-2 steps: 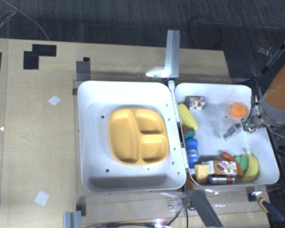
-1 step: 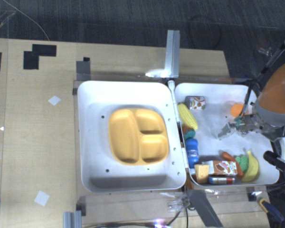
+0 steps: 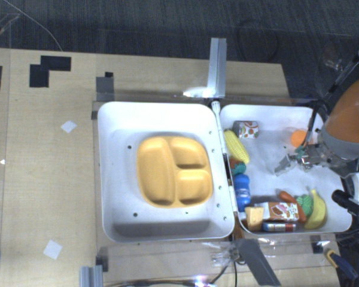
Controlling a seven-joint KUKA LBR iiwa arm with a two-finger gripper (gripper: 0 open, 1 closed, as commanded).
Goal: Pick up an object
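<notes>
Orange object [image 3: 298, 138] just beside gripper [image 3: 285, 164], upper right.

We see open floor mid right bin [image 3: 269, 113], around the hand [image 3: 287, 163]. Corn [image 3: 236, 146], blue bottle [image 3: 242, 191] block its left wall; carton [image 3: 281, 211], banana [image 3: 316, 210] crowd the near wall; can [image 3: 246, 129] at far-left.

A divided tray [image 3: 170, 170] lies in the left bin [image 3: 113, 214]. In the right bin [image 3: 269, 115], a corn cob [image 3: 236, 146] lies along the left wall, a can [image 3: 246, 129] behind it, and a banana [image 3: 316, 209] at the front right.
</notes>
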